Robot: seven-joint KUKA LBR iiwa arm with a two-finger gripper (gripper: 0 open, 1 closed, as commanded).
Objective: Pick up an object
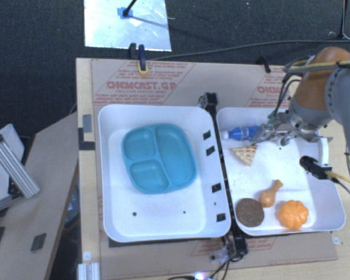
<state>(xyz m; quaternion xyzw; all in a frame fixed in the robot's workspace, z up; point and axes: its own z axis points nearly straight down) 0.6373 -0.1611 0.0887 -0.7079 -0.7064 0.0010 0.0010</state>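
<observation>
Reaching low over the right bin (338, 214), the gripper (267, 132) sits beside the bottle (240, 133). Whether it is spread or pinched, I cannot tell. It could nudge the bottle or the pizza slice (245, 154) aside.

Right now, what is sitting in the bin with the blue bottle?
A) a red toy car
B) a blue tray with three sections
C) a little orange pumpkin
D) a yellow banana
C: the little orange pumpkin lies in the right bin, the same bin as the blue bottle, while the blue tray lies in the left bin.
</observation>
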